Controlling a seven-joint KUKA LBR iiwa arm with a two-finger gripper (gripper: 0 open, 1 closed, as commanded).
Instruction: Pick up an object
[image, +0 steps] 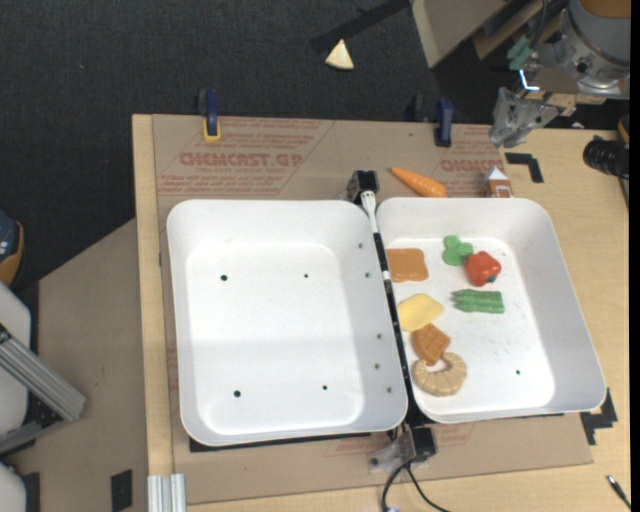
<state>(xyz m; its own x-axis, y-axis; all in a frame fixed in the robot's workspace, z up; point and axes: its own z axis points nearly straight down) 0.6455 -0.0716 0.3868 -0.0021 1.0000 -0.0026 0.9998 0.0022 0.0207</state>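
Observation:
The right bin (560, 300) holds several toy foods: an orange toast slice (407, 264), a green broccoli piece (456, 249), a red pepper (483, 267), a green bean pod (478, 301), a yellow cheese wedge (419, 310), a brown waffle (431, 343) and a tan ring-shaped piece (440, 375). My gripper (514, 120) hangs at the top right, beyond the bin's far edge and well above the bench, with nothing seen between its fingers.
The left bin (200, 300) lies beside the right one. An orange carrot (419, 182) and a small red-and-white item (497, 184) lie on the board behind the right bin. Blue clamps (209, 110) (443, 120) hold the board's far edge.

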